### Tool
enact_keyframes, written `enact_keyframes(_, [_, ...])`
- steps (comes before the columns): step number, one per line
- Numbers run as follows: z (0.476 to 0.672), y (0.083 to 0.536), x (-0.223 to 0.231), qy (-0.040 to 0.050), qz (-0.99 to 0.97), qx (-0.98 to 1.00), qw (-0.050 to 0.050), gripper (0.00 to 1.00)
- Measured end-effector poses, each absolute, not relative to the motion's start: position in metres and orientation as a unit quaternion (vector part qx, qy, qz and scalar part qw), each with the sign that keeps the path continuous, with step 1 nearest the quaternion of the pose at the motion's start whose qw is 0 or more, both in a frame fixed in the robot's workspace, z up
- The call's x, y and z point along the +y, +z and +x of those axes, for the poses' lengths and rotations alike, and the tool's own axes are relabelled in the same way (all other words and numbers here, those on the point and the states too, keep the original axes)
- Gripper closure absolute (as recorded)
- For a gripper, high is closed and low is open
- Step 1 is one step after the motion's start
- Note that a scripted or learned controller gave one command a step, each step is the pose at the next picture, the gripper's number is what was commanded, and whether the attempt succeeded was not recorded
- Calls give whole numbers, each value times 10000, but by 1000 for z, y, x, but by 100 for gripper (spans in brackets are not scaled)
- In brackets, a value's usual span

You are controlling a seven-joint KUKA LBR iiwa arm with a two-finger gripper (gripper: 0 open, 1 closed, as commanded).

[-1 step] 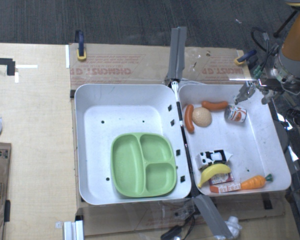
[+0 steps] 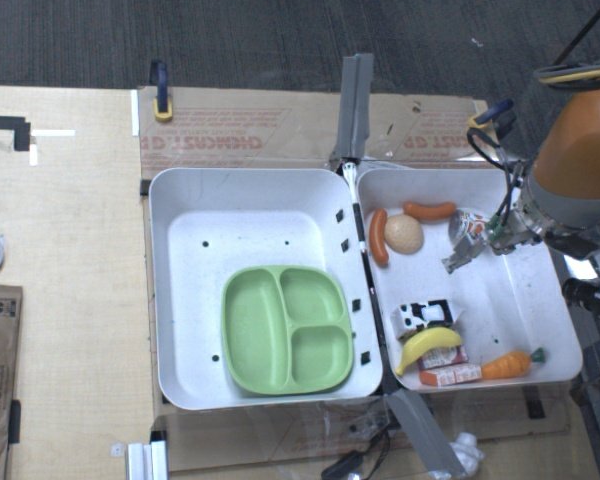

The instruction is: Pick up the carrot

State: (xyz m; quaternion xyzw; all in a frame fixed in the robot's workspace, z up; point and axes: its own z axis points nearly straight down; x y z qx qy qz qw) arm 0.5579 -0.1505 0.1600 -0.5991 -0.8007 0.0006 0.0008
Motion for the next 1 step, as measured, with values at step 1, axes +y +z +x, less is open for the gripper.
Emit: enact_keyframes(1, [485, 144, -114, 2, -4973, -8676, 12, 0])
